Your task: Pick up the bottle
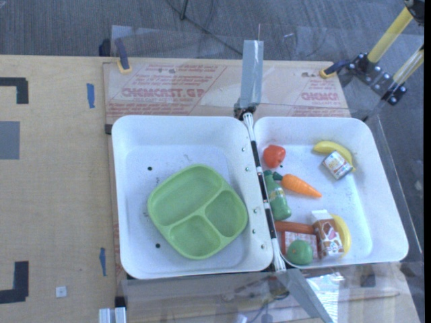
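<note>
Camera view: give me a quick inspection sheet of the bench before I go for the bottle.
Surface: two white bins side by side, left bin and right bin, on a wooden bench.
Job's things: green bottle lying along the right bin's left wall, beside the carrot.
Clutter: tomato, two bananas, small can, carton, green apple; green divided plate in the left bin.
Grippers: nothing seen.
Cables: dark cable on the floor beyond the bench.
Surroundings: grey carpet, cardboard sheet, yellow-legged stand at upper right.
</note>
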